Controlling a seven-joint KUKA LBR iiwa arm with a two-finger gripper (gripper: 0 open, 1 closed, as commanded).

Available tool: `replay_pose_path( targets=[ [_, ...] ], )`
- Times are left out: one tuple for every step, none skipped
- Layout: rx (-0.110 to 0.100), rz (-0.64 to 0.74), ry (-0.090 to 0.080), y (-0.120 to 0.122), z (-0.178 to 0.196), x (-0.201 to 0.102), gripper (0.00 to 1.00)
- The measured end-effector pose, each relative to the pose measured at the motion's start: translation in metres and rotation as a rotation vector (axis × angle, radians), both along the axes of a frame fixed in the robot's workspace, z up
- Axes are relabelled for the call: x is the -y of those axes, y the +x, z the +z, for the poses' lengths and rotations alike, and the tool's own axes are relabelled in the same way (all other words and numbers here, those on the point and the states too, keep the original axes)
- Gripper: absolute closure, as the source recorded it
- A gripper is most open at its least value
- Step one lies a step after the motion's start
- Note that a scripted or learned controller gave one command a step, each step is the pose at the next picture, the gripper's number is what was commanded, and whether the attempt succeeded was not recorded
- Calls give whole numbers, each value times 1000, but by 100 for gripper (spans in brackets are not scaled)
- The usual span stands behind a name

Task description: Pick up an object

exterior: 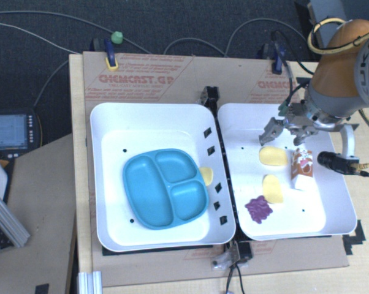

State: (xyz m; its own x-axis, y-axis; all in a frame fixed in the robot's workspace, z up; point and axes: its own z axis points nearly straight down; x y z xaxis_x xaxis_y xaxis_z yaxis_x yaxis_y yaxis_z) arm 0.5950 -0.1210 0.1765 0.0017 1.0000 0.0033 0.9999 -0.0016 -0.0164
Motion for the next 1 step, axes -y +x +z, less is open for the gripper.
replay_pose_path(
  targets=[
    [15,2,-2,3,9,0,0]
  ],
)
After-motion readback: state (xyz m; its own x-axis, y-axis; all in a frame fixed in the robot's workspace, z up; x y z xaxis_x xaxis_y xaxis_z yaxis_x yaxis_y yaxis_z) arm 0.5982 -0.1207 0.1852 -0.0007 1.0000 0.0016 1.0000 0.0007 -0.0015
